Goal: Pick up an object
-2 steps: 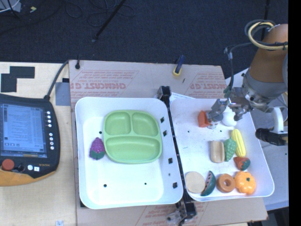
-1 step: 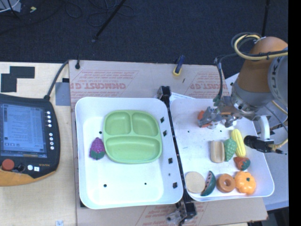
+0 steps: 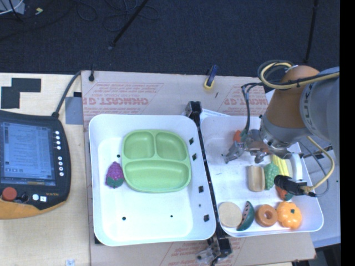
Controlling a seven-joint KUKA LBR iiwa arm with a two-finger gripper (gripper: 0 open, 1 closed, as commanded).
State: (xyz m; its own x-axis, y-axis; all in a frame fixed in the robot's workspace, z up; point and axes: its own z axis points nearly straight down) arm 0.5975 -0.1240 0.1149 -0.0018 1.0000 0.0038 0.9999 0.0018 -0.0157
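Overhead view of the bench, pick not yet made. You see the gripper low over the far half of the right bin, near its middle. Whether its jaws stand wide or narrow you cannot tell, and nothing shows between them. The likeliest object is the bread roll, lying just on the near side of the gripper and apart from it. Risks, as a judgement: the roll touches or nearly touches a green vegetable on its right, with a corn cob just beyond, so a descent set slightly rightward could pinch two pieces, or push the roll aside without closing on it. A smooth, rounded piece may also slip out as the arm lifts, and a closure over the bare floor under the gripper would bring up nothing. Count, right bin: one bread roll, one green vegetable, one corn cob, and along the near edge one round biscuit, one watermelon slice touching it, one doughnut and one orange fruit toward the near right corner, seven pieces in all. Count, left bin: one green plate with three compartments, near the middle, and one bunch of purple grapes against the plate's left rim. Bins: two. Arms: one.
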